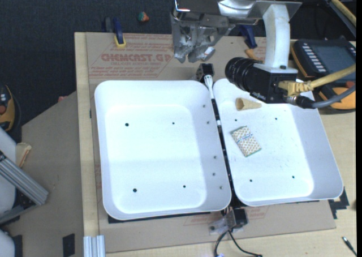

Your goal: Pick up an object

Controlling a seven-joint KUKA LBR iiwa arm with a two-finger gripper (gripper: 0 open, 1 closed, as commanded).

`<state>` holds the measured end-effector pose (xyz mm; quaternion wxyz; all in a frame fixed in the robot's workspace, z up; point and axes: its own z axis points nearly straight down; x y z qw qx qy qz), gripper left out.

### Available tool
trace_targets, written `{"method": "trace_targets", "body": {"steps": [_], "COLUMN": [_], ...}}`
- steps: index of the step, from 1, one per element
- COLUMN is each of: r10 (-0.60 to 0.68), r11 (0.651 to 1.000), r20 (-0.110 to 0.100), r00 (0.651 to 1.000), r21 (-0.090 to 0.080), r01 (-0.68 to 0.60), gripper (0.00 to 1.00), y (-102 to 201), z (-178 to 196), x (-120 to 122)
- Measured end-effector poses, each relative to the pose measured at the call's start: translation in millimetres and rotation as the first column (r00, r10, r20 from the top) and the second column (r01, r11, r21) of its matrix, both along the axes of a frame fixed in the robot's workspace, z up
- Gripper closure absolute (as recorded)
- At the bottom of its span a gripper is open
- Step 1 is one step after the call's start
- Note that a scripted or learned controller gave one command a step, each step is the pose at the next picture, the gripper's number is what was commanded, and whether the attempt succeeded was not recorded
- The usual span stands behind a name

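Note:
A small square pad with a speckled blue and tan pattern [246, 140] lies flat in the right bin [317, 159], left of its middle. A little tan cone-shaped piece [246, 104] rests near that bin's far edge. My gripper [193, 53] hangs high over the bench behind the two bins, above the far end of the divide between them. It is open, with nothing between its fingers. It stands well away from both objects.
The left bin [113, 137] lies beside the right one, and their rims meet along a dark strip with clips. A black cylindrical fixture [251, 78] overhangs the right bin's far edge. Blue clamps [118, 31] hold the board. Cables and a pendant lie at right.

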<state>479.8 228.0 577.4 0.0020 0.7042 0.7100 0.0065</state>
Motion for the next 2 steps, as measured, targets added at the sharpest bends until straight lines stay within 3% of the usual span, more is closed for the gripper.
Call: {"method": "trace_targets", "body": {"steps": [2], "r10": [0.002], "r11": [1.000], "r20": [0.006], "r00": [1.000], "r21": [0.003], "r01": [-0.002], "gripper": [1.00], "y": [1.3], "z": [20.8], "x": [0.5]}}
